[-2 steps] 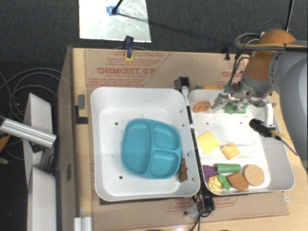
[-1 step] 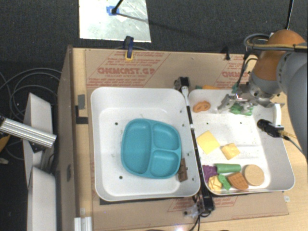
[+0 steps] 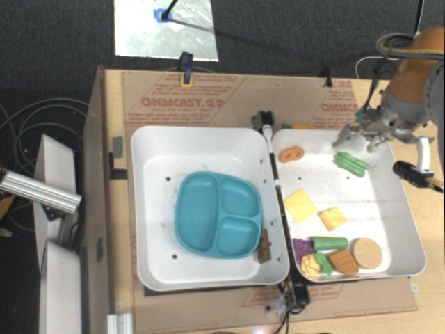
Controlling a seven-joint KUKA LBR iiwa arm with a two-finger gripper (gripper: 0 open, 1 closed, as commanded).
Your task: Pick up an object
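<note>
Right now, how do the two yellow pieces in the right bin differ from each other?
The larger yellow piece is pale yellow, flat and broad; the smaller yellow piece is a deeper, more orange yellow and more compact. The larger one lies nearer the divider between the bins; the smaller lies to its right, nearer the food pile at the front. Both are four-sided and lie loose, apart, on the right bin floor.

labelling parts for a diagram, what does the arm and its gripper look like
The arm is grey with a rounded orange band above the wrist, and thin looping cables run beside it. The gripper is pale grey metal. A black and white cylindrical part sticks out below the wrist.
</note>
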